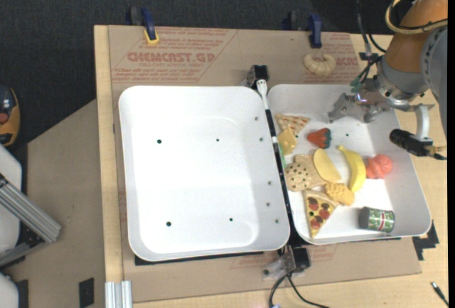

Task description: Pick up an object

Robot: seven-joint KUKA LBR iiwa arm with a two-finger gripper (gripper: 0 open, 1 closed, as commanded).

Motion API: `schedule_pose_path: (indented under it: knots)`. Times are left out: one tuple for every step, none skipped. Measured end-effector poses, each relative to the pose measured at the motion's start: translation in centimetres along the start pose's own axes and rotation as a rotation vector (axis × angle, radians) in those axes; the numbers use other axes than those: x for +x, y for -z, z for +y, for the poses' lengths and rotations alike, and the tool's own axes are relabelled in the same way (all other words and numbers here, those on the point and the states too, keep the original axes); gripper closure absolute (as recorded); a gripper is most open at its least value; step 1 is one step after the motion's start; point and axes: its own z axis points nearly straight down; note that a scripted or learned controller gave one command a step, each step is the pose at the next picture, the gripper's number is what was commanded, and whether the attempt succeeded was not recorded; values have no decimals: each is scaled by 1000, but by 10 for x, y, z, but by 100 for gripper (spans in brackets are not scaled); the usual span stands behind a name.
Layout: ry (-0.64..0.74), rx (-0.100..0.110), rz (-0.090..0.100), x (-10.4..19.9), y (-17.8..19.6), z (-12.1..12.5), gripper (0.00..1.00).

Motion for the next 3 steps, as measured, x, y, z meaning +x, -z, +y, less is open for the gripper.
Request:
schedule_pose_path:
  knots:
    - [7, 1, 3, 86, 1, -50, 0]
    - [3, -6, -2, 81, 12, -48, 100]
    - [11, -14, 1, 168, 108, -44, 100]
